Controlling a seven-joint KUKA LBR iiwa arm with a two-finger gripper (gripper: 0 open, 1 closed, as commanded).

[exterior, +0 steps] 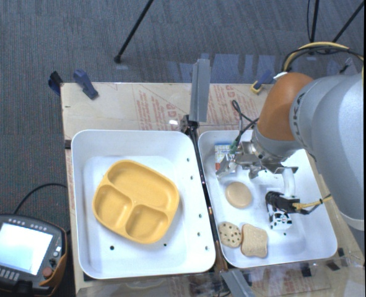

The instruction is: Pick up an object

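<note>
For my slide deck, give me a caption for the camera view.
Gripper reaches into the right bin beside a tan disc, cookie and bread slice; yellow divided plate in left bin.

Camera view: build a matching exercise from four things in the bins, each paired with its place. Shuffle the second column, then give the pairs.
Things
1. yellow divided plate
2. round tan bun
3. chocolate-chip cookie
4. bread slice

Places
A. right bin, along its near edge, right-hand one of a pair
B. left bin
C. right bin, around the middle
D. right bin, near-left corner

Pairs: 1-B, 2-C, 3-D, 4-A
</note>
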